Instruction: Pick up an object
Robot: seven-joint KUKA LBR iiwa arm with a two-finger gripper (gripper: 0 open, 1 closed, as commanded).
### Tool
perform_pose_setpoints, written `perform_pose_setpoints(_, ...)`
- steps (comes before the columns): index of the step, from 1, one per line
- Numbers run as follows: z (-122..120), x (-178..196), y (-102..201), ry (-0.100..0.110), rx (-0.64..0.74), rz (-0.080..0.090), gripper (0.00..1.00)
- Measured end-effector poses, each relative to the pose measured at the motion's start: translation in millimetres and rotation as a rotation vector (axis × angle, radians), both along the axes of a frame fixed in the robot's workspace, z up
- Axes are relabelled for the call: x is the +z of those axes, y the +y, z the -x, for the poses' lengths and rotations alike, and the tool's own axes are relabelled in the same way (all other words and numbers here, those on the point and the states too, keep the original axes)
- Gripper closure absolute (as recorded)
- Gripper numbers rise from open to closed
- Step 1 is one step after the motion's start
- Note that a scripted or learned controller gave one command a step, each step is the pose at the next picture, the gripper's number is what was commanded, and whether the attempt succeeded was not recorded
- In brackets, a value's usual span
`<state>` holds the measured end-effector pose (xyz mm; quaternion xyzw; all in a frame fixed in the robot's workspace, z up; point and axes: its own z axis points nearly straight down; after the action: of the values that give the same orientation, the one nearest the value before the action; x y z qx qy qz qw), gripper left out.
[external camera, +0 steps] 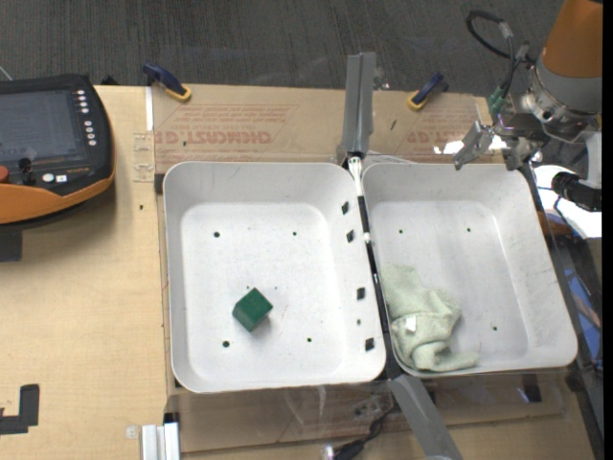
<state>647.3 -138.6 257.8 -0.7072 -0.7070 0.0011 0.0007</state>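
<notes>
Green block point(253, 310) showing in white left bin point(192, 353); pale green cloth point(426, 329) lying in white right bin point(536, 286); counter point(77, 305) showing tan.

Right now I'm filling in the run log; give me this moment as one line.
arm: above right bin's far corner | green block: left bin | cloth: right bin | nothing picked

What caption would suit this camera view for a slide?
Gripper poised above the right bin's far edge; pale cloth in that bin, green block in the left bin.
</notes>
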Motion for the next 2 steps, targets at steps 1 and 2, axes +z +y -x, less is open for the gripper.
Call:
perform_pose_setpoints(1, -0.3, 9.0, -0.6, 0.000, 0.002, 0.001, 1.00)
perform_pose_setpoints(2, 35.8, -139.1, 39.8, 0.001, -0.214, 0.000, 1.00)
